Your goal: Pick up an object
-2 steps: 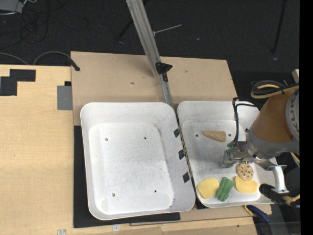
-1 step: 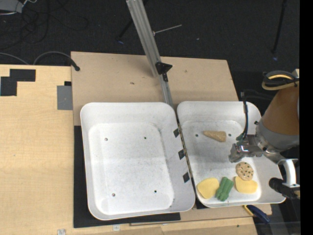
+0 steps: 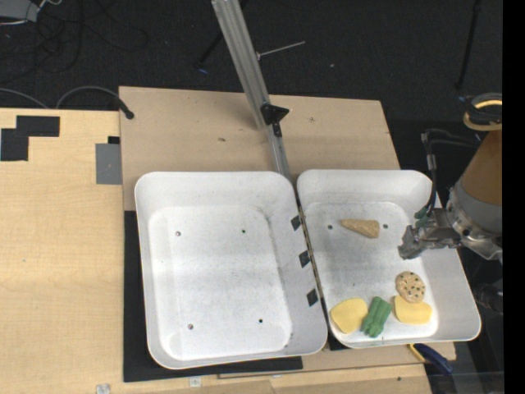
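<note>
The right bin (image 3: 361, 185) holds a tan wedge-shaped piece (image 3: 362, 227) near its middle. Along its front lie a round brown cookie (image 3: 409, 286), a yellow piece (image 3: 413, 311) below it, a green pod-like piece (image 3: 376, 316) and another yellow piece (image 3: 349, 314). My gripper (image 3: 413, 245) hangs over the right side of this bin, just above the cookie and to the right of the tan wedge. Nothing shows between its fingers.
The left bin (image 3: 217, 195) lies beside the right one, joined by black clips (image 3: 304, 258). A slanted metal rail (image 3: 246, 64) rises behind the bins. The arm's orange band and grey wrist (image 3: 484, 191) stand at the right edge.
</note>
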Available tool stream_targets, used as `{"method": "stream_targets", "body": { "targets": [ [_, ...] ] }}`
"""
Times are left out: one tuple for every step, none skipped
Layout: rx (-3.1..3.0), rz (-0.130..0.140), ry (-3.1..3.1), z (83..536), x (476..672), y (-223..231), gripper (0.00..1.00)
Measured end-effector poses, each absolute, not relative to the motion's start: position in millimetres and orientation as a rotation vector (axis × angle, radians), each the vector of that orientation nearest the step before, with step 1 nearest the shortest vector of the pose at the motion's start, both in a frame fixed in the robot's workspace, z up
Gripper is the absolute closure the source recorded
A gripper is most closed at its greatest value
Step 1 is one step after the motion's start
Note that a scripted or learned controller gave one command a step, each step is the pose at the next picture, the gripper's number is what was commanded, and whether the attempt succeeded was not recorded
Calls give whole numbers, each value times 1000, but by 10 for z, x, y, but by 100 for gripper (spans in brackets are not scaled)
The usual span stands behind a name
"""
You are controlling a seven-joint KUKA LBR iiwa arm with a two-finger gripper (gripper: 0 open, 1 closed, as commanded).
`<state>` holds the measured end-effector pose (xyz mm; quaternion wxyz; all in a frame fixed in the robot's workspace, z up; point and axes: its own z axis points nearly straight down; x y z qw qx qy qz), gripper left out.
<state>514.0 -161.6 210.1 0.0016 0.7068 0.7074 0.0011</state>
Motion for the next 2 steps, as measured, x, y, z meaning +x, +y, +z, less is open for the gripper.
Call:
{"method": "stream_targets", "body": {
  "targets": [
    [2220, 0, 2223, 2297, 5145, -1625, 100],
    [2217, 2, 2230, 2380, 5250, -1082, 100]
  ]
}}
